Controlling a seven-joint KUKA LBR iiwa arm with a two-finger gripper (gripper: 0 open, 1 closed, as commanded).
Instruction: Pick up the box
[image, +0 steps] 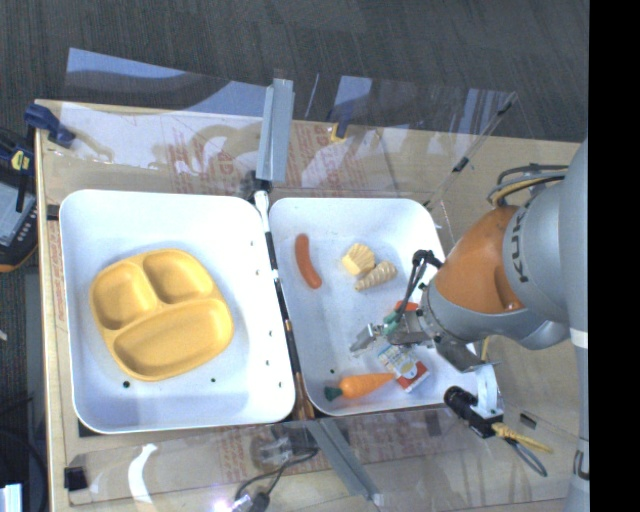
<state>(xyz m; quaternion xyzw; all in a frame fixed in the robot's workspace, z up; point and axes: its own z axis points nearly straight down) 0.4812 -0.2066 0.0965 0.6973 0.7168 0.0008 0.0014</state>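
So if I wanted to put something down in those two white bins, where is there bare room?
Left white bin: a bare strip runs all round the yellow divided plastic tray, widest along the near edge. Right white bin: its far part is free, beyond the orange-red toy sausage and the pale yellow toy pieces. Its near right corner is crowded: gripper, small red-and-white box, toy carrot.

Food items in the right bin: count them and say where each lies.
4. Sausage at the bin's left; cheese wedge and croissant near the middle; carrot along the near edge. The arm may hide more.
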